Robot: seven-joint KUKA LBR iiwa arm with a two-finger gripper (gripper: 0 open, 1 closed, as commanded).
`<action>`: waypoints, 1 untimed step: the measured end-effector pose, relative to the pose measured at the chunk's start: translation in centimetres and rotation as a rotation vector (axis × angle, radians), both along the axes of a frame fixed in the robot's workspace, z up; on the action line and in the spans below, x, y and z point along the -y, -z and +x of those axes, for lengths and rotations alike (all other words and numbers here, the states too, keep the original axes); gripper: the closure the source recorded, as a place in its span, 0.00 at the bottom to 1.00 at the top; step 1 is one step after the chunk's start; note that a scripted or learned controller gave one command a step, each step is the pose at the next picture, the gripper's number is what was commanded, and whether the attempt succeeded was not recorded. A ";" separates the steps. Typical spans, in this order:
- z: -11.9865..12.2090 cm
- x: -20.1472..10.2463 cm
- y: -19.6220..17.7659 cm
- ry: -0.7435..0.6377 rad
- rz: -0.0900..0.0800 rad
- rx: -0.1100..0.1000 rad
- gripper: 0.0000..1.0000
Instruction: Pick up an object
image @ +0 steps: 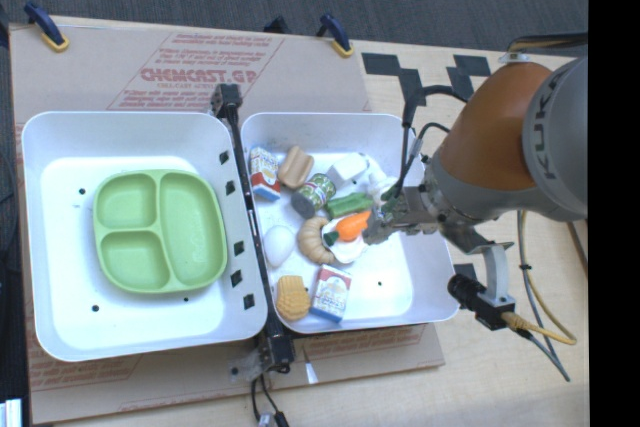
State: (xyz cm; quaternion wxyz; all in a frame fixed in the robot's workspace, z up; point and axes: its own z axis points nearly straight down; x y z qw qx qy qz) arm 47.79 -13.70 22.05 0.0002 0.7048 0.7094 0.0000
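Note:
The right bin [425,300] holds a heap of toy food. An orange carrot [350,226] lies beside a green vegetable [347,205] in the middle of the heap. A tan croissant [314,241] and a white egg [278,241] lie to their left. My gripper [383,219] is down in this bin, right against the carrot's right end. The grey wrist and the orange-banded arm [495,150] cover the bin's right side.
Further left in the right bin are a small can [318,190], a bread roll [295,166], a milk carton [263,173], a waffle [291,296] and a red-and-white box [332,294]. The left bin [60,315] holds a green divided plate [160,230].

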 end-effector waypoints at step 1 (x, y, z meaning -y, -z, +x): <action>-0.1 3.4 1.2 0.001 0.000 -0.003 1.00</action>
